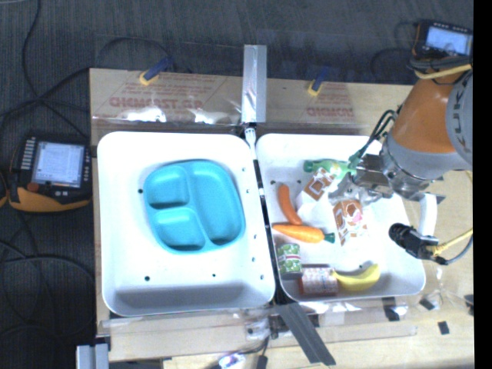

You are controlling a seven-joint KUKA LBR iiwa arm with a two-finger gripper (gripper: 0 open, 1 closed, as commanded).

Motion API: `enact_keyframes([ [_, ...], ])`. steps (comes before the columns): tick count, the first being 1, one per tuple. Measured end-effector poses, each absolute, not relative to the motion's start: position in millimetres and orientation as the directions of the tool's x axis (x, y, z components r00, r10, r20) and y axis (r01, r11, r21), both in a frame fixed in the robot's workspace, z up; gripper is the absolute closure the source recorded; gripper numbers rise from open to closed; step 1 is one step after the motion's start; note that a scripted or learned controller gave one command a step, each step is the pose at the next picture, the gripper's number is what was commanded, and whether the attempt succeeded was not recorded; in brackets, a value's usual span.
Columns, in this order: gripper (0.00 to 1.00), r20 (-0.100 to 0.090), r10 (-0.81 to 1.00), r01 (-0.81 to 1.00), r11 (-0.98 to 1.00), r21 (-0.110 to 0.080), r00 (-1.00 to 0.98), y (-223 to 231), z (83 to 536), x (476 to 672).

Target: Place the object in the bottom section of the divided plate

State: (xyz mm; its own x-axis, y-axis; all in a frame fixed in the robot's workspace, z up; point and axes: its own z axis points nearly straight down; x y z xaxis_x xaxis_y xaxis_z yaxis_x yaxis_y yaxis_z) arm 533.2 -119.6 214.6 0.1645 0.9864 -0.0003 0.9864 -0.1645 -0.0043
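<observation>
A blue divided plate (194, 204) with three sections lies in the left bin (123, 283). Its sections hold nothing. The right bin (407, 275) holds several toy foods: an orange carrot (298, 233), a reddish sausage (287, 203), a yellow banana (357, 277), a white and red packet (349, 219) and a brown snack packet (317, 183). My gripper (361, 179) hangs over the upper middle of the right bin, close above the packets and a green item (323, 164). The wrist hides what lies beneath it.
A small green-labelled can (289, 258) and a dark brown box (317, 280) sit near the right bin's front edge. A metal divider (254, 91) stands between the bins at the back. A handheld pendant (50, 171) lies left of the bench.
</observation>
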Motion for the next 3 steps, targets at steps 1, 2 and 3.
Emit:
enact_keyframes([
  [1,1.0,-0.001,0.95,0.95,-0.313,-0.007,0.313,-91.3,181.6,519.3],
  [2,1.0,-0.002,0.998,0.998,-0.068,-0.004,0.068,-40.4,182.2,573.0],
  [3,1.0,0.0,1.0,1.0,-0.014,0.0,0.014,21.9,184.4,572.2],
])
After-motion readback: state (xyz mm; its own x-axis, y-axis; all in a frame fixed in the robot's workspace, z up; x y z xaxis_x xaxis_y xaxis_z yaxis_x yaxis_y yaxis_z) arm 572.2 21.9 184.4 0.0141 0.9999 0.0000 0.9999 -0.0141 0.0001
